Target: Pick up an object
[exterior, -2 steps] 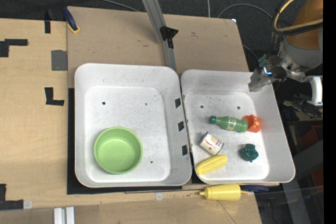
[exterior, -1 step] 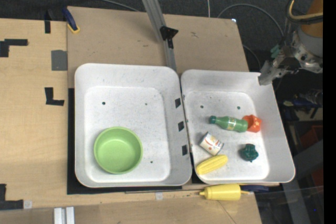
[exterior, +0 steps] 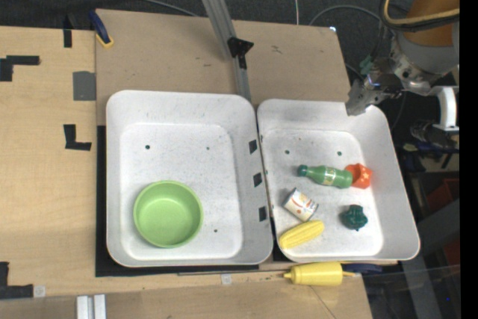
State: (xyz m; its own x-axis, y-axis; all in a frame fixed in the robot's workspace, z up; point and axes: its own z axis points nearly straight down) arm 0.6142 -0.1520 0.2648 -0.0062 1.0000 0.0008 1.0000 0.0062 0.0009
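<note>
Honestly, I cannot tell from up here how I am set, spread or pinched: my gripper (exterior: 358, 99) is a small grey shape hanging over the far right corner of the right bin (exterior: 396, 183), and nothing shows in it. So I judge this to be the approach step, with nothing picked yet. Everything I might take lies toward the near half of that bin: a green bottle (exterior: 326, 175) on its side with an orange piece (exterior: 361, 175) touching its right end, a small white can (exterior: 301, 204) just below the bottle, a yellow corn cob (exterior: 301, 234) near the near edge, and a dark green lump (exterior: 354, 217) toward the near right corner. The next move calls for travelling inward from the corner, centring over one item (the lump stands apart, which looks easiest), then descending. Further out, the left bin (exterior: 123, 116) carries a green bowl (exterior: 168, 214), and a yellow bottle (exterior: 317, 274) lies on the bench (exterior: 45, 160) just past the right bin's near edge.
</note>
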